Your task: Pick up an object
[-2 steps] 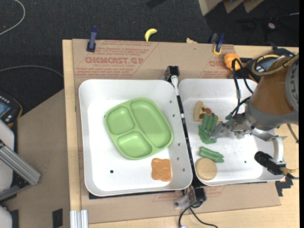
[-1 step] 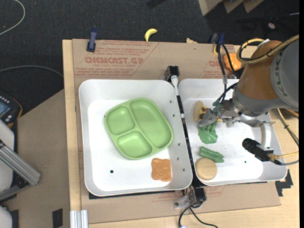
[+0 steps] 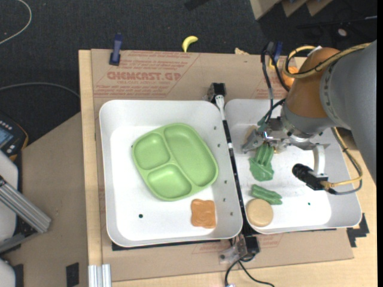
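Objects: two green pieces, one tan disc; jaws' opening apparently hidden, cannot tell.

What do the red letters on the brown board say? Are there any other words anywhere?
"CHEMCAST. G P" in large red letters on the brown board behind the left bin; the last letters are faint.
A line of small red print above it: too small to read.
Faint red print on the board near the arm: too blurred to read.

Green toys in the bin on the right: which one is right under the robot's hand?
The bigger, upper green toy, directly below the hand. The smaller green piece lies farther off, beside the round tan disc.
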Robot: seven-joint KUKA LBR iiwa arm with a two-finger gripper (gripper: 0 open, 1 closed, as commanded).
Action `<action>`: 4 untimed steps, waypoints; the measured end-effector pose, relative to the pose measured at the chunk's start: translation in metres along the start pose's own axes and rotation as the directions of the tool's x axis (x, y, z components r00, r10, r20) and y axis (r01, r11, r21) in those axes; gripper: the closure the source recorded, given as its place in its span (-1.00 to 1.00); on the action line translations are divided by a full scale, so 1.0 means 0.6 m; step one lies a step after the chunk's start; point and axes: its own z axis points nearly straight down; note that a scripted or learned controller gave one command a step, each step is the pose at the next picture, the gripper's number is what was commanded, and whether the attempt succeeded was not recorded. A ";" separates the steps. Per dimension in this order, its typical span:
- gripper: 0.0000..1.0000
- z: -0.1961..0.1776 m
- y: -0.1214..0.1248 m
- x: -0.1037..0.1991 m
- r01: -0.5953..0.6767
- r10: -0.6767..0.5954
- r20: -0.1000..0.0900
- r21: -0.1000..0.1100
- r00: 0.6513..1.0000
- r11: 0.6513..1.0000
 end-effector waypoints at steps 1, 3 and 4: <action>-1.00 -0.337 -0.125 0.037 0.001 -0.001 -0.003 -0.011 1.000 1.000; -1.00 0.003 -0.178 -0.009 -0.007 0.007 -0.006 0.005 1.000 1.000; -1.00 -0.147 -0.142 -0.105 -0.005 0.005 0.004 -0.007 1.000 1.000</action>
